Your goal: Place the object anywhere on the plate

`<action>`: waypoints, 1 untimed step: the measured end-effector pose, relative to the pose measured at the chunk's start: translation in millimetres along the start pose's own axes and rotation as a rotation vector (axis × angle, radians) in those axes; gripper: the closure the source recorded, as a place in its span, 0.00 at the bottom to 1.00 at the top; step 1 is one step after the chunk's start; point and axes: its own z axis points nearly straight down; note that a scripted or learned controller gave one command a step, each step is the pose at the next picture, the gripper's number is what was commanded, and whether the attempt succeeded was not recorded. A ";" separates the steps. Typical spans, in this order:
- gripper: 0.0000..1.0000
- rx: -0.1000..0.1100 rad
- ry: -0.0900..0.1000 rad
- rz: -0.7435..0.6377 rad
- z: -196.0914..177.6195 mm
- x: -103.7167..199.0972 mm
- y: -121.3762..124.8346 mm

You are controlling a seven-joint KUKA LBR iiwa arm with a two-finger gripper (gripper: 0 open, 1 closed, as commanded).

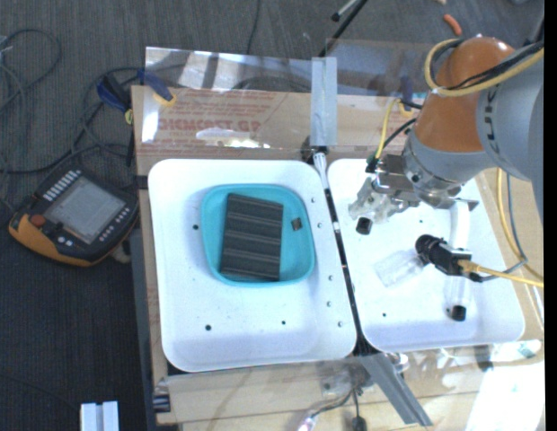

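A blue plate [213, 206] lies in the left white bin [175, 277]. A dark grey ribbed block [252, 236] rests flat on it, covering most of its middle. A small black piece [296, 224] sits by the plate's right rim. My gripper [366, 210] hangs over the upper left part of the right bin [494, 326], close to the divider between the bins and apart from the plate. I see nothing held in it. A clear plastic piece [394, 268] lies on the right bin's floor, below the gripper.
The grey arm with its orange band [463, 97] comes in from the upper right over the right bin. A cardboard and plastic panel [225, 119] stands behind the bins. A teach pendant [76, 215] lies on the floor at left.
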 end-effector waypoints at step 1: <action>0.00 0.000 0.000 0.000 0.0 -0.1 0.0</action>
